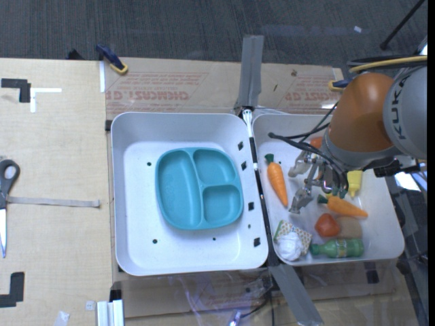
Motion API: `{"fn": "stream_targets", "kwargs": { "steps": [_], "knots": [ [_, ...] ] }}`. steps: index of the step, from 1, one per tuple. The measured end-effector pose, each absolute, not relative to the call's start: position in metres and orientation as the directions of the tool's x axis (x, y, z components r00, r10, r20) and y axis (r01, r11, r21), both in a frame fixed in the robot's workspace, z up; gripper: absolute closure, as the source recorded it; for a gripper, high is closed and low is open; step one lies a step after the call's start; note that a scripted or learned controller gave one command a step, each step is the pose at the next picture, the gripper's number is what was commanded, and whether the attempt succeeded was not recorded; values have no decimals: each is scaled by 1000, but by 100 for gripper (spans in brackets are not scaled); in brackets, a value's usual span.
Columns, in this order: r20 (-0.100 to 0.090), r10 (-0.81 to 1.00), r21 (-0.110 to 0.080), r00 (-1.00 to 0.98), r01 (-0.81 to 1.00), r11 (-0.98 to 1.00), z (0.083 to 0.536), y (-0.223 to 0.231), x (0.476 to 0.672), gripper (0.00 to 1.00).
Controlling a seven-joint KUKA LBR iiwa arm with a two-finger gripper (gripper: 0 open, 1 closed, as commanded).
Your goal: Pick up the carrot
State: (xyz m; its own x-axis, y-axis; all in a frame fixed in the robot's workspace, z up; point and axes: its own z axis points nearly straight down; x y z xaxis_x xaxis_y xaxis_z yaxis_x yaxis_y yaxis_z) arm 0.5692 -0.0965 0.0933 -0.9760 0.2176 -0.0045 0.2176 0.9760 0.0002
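An orange carrot point(276, 183) with a green top lies along the left side of the right bin point(380, 253), pointing toward the front. A second orange carrot-like piece point(346, 207) lies further right. My gripper point(306, 190) hangs over the middle of the right bin, just to the right of the first carrot, fingers apart and nothing between them. The arm's orange band point(363, 111) is above it.
The left bin point(126, 202) holds a blue divided plate point(200, 187). In the right bin lie a red tomato point(327, 225), a green bottle point(338, 248), a white wrapped item point(291, 242) and a yellow piece point(354, 183). Scissors point(5, 182) lie at far left.
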Motion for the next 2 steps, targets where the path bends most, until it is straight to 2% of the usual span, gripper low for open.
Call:
{"fn": "stream_targets", "kwargs": {
  "steps": [1,2],
  "knots": [
    [-4,544,1,-839,544,839,93,-103,540,0],
    [-3,765,1,-644,765,644,93,-92,586,0]
  ]
}}
